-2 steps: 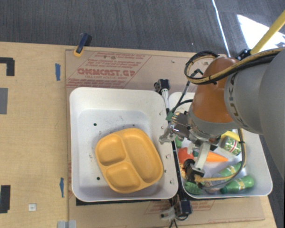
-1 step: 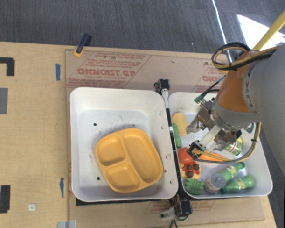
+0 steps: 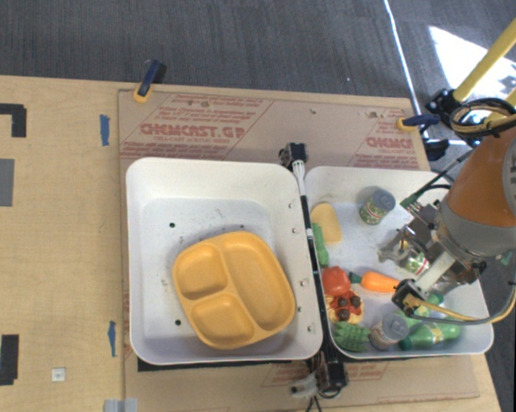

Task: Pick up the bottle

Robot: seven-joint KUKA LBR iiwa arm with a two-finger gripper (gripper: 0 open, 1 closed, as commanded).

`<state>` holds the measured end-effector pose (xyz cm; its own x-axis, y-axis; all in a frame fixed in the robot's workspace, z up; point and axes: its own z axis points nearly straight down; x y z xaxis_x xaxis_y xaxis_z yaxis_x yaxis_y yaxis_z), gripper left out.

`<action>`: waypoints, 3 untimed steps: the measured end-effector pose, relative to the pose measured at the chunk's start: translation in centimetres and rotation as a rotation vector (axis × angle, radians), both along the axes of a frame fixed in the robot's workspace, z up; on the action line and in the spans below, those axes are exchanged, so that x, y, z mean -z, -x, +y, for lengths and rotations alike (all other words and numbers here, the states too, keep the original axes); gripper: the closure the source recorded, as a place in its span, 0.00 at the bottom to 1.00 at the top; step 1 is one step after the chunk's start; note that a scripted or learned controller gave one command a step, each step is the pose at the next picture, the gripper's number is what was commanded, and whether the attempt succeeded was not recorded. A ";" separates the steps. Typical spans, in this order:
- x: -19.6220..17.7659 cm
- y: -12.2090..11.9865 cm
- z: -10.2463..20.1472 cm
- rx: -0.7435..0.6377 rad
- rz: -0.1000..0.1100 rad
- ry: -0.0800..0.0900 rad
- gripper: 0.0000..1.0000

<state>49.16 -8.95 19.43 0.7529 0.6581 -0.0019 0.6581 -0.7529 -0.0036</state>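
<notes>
The bottle (image 3: 429, 335) is green with a grey cap and lies on its side along the front wall of the right bin (image 3: 483, 293), cap pointing left. My gripper (image 3: 411, 251) hangs over the middle of the right bin, behind and a little left of the bottle and apart from it. A small red, green and silver thing (image 3: 418, 265) shows right at the gripper's tip; whether it is held I cannot tell.
The right bin also holds a small can (image 3: 376, 205), a pale yellow piece (image 3: 326, 222), a carrot (image 3: 379, 283), a red item (image 3: 338, 284) and a green block (image 3: 351, 335). A yellow divided plate (image 3: 232, 286) lies in the left bin (image 3: 147, 239).
</notes>
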 end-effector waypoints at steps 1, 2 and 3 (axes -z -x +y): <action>-7.8 -7.1 -7.6 0.251 -0.004 0.003 0.00; 7.8 -3.9 -4.2 0.166 0.000 0.000 0.00; -0.9 -9.4 -7.3 0.492 -0.003 0.002 0.00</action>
<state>58.56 -16.22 20.36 0.9744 0.2248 -0.0003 0.2248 -0.9744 -0.0005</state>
